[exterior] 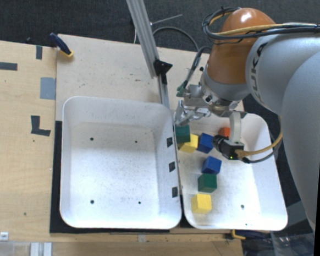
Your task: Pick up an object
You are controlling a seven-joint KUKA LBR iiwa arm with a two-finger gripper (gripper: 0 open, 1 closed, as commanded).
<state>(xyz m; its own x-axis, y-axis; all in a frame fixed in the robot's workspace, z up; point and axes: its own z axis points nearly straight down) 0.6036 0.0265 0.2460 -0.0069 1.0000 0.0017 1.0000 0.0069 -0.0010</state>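
Seemingly nothing is lifted yet, for the metal two-finger gripper (184,116) is hanging at the right white plastic bin's (264,207) far-left corner just above the small green cube (182,135), its grip being impossible to judge, while every cube is sitting down.

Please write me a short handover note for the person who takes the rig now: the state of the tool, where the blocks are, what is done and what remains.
Tool: low over the upper left corner of the right bin, above the green block near the divider. Whether it is open or shut cannot be judged, and no block is seen in its grip.
Blocks, all in the right bin: yellow block beside that green one, blue block, second blue block, second green block, second yellow block, and a small orange piece partly hidden behind the wrist.
Left bin: holds no blocks.
Done: nothing lifted yet.
Left: grasp one block and raise it.
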